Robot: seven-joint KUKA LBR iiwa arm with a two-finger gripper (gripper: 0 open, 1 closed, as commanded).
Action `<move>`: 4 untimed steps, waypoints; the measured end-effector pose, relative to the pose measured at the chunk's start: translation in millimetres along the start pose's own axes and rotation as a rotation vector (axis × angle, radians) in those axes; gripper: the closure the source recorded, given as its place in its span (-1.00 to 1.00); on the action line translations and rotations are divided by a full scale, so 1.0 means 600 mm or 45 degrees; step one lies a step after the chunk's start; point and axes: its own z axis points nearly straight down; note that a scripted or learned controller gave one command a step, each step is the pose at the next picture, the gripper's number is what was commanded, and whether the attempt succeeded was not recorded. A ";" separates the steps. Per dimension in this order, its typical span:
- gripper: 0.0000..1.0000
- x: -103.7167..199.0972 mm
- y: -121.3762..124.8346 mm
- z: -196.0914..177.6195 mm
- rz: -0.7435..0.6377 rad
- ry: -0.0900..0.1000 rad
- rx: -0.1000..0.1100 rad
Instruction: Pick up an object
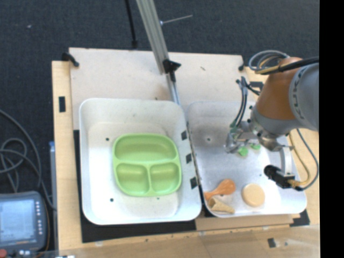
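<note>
Where the hand [238,144] hangs, a small green object [243,151] just beneath.

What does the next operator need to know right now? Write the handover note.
Gripper: down in the right bin, upper middle, at a small green object. Fingers too small to read; whether the green object is gripped cannot be told.
Right bin, near edge: orange spoon-shaped piece, tan wedge-shaped piece touching it, round tan piece to their right.
Left bin: green divided plate, lying flat in the middle.
Done: arm is at a candidate object.
Left: confirm a grasp and lift; nothing is visibly raised yet.
</note>
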 end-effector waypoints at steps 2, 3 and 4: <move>1.00 -0.009 0.000 -0.152 -0.013 -0.001 -0.004; 1.00 0.087 0.019 -0.160 -0.020 0.004 0.002; 1.00 0.178 0.004 -0.166 -0.020 0.004 0.004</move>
